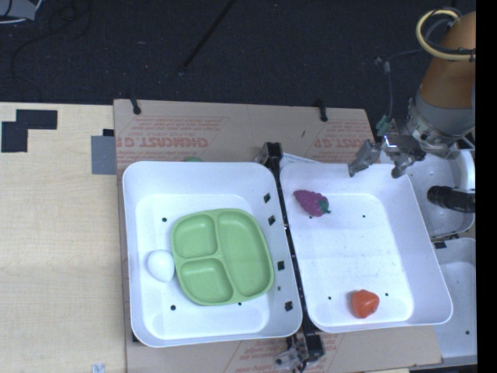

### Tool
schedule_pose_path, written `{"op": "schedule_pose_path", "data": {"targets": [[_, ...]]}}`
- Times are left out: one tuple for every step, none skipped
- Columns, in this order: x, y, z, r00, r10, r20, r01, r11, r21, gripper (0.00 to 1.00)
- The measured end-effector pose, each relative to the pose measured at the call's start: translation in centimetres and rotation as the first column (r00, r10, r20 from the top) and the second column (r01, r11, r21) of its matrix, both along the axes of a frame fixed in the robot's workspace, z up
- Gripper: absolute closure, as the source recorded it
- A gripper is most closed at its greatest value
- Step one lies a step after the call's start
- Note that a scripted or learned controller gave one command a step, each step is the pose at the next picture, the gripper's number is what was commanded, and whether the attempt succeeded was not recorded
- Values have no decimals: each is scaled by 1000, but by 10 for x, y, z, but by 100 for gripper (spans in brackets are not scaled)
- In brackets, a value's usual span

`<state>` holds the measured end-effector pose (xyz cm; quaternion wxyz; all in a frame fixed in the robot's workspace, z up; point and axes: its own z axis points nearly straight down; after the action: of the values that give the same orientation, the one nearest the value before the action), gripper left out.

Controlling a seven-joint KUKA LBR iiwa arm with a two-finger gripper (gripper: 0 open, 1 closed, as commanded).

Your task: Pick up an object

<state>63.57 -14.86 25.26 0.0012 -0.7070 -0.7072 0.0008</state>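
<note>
Camera view: two shallow white bins side by side on a cardboard sheet. Left bin (140, 208) holds a green divided plate (221, 256) in the middle, three compartments, lying flat. White egg-like ball (161, 266) sits just left of the plate, touching or nearly touching its rim. Right bin (423, 231) holds two small things, well apart: a purple grape-like bunch (311, 202) at the far left, near the divider, and an orange-red lump (363, 303) at the near side, right of centre.

Gripper (382, 159) hangs over the far right rim of the right bin, fingers spread wide, nothing between them. Arm comes in from the right, orange band above the wrist.

Handling, as a guess: the plate is the biggest, stiff plastic, light, but flat and wide, so only a rim pinch would work and it would likely tip. The ball looks smooth and round, slippery, probably rolls off a bad pinch; take it across the middle. The purple bunch is closest to the gripper, looks knobbly and probably soft or rubbery, good grip across its narrow width. The orange-red lump looks small, compact, light; take it across the body. Neither looks fragile.
</note>
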Motion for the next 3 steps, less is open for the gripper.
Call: {"op": "schedule_pose_path", "data": {"targets": [[-10,6,-58,1000,0,-6,0,1000,1,0],[-7,11,-102,1000,4,-3,-4,1000,1,0],[-6,14,-166,1000,3,-5,-3,1000,1,0]]}}
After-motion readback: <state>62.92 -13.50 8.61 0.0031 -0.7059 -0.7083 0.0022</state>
